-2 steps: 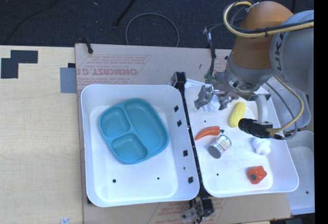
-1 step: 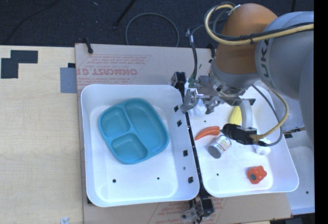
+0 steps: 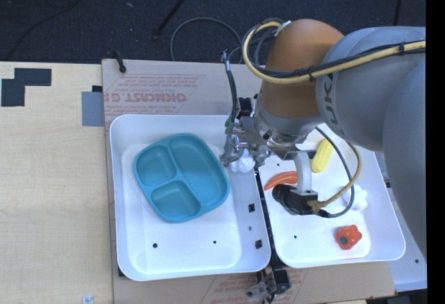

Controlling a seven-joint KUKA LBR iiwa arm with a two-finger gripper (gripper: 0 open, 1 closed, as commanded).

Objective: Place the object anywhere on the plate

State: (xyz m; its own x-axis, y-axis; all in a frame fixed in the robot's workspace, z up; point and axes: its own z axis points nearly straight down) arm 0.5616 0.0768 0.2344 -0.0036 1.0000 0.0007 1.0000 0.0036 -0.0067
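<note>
Gripper [image 3: 238, 148] low over divide between bins, at right edge of left bin [image 3: 181, 247]. Opening hidden from above: can't tell how wide, can't tell if anything is gripped. Small white object [image 3: 243, 164] right at gripper tip, by left bin's right rim, not on plate. Blue three-compartment plate [image 3: 188, 156] in left bin, near white object, not touching. Right bin [image 3: 313, 247] holds yellow piece [image 3: 322, 155], orange piece [image 3: 281, 179], red-orange piece [image 3: 349, 236], white piece [image 3: 359, 198].
</note>
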